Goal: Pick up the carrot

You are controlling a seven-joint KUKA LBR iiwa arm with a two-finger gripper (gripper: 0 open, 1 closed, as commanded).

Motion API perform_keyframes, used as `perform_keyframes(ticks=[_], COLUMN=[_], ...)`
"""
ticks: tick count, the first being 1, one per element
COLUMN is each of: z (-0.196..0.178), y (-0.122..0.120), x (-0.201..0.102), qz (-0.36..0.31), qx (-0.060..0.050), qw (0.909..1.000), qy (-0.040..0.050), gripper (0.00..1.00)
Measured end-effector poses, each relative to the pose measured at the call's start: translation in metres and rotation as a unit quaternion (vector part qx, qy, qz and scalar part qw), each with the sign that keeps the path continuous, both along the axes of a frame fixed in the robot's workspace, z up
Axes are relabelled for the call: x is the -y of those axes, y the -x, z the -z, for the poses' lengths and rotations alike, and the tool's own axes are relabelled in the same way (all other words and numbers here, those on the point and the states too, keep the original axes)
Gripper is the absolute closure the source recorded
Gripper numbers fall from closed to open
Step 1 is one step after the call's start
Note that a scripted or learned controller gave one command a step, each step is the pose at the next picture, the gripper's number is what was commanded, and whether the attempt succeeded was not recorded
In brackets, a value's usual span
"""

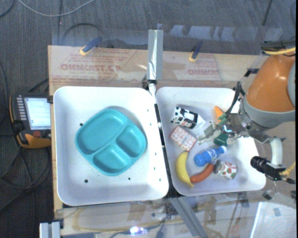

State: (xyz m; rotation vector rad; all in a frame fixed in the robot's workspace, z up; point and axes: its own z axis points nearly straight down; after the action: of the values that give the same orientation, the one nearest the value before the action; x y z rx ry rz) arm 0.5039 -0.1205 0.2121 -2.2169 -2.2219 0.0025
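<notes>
Teal tray point(111, 141) in L bin point(64, 182); carrot point(218, 112), maybe, in R bin point(248, 185).

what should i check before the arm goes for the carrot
1. Carrot located: ok, orange tip shows in the right bin, near its far wall.
2. Carrot fully exposed: not ok, the gripper covers part of it.
3. Carrot between the gripper's tips: cannot tell.
4. Neighbours apart from it: ok, blue bottle, banana and patterned cup lie nearer the front.
5. Teal plate: ok, it sits in the left bin.
</notes>
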Motion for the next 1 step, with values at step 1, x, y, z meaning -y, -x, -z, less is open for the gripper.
perform_keyframes(ticks=[1], z=[-0.0635], y=[-0.044], x=[0.0731], qz=[0.089], qx=[0.002], qw=[0.996], qy=[0.0018], gripper=[0.0])
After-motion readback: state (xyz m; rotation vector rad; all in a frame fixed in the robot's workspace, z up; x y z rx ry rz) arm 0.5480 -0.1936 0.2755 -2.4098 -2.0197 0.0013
